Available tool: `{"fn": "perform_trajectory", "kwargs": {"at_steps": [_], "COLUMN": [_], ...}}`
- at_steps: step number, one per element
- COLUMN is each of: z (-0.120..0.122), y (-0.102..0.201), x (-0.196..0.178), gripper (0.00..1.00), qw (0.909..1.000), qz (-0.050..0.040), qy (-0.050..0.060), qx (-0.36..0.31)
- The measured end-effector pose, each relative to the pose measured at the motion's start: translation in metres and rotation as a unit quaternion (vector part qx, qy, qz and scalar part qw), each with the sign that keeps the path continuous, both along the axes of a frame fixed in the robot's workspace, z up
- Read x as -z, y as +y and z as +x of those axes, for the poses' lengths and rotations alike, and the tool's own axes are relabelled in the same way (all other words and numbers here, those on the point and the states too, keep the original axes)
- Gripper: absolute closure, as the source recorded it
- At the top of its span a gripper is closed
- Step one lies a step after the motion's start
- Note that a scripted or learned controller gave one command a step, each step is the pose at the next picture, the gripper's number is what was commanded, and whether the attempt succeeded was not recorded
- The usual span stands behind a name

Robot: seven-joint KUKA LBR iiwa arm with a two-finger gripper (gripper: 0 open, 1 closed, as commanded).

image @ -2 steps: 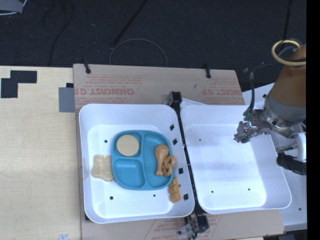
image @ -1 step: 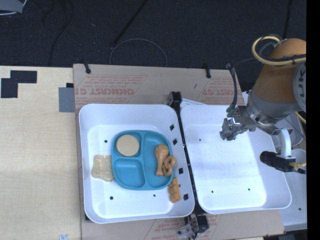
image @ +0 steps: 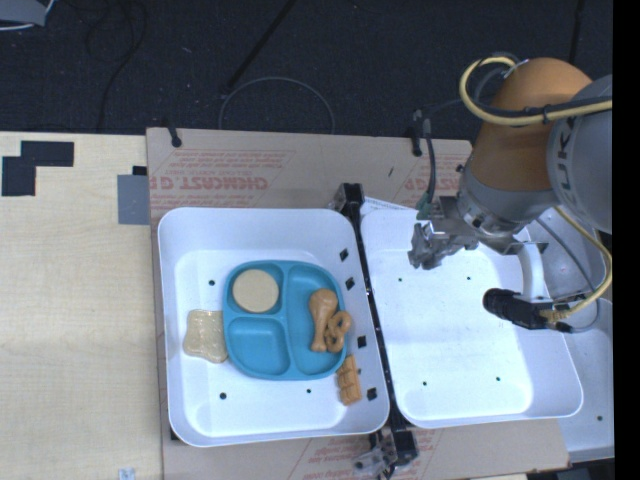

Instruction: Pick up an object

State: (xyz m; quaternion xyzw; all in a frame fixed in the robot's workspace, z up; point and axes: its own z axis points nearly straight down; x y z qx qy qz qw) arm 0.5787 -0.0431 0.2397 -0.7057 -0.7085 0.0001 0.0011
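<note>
My gripper (image: 424,250) hangs over the upper left part of the right bin (image: 470,388), and I see nothing between its fingers. In the left bin (image: 190,268) lies a blue divided tray (image: 262,353). A round tan cookie (image: 254,290) rests in the tray's upper left compartment. A tan drumstick (image: 323,317) and a pretzel-like piece (image: 339,329) lie in its right compartment. A pale slice of toast (image: 205,335) sits on the bin floor left of the tray. A small orange-brown piece (image: 348,380) lies below the tray's right corner.
The two bins meet at a black-clipped divider (image: 362,288) running down the middle. Cardboard (image: 260,168) lies under both bins. A wooden bench top (image: 70,298) stretches to the left.
</note>
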Motion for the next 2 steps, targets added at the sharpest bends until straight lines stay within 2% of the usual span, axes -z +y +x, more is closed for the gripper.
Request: {"fn": "perform_trajectory", "kwargs": {"at_steps": [1,2], "z": [0.017,0.043], "y": [0.048,0.098], "x": [-0.006,0.004], "gripper": [1.0,1.0], "qw": [1.0,1.0], "qz": [0.0,-0.0003], "qy": [0.0,0.0], "qx": [0.0,0.0]}}
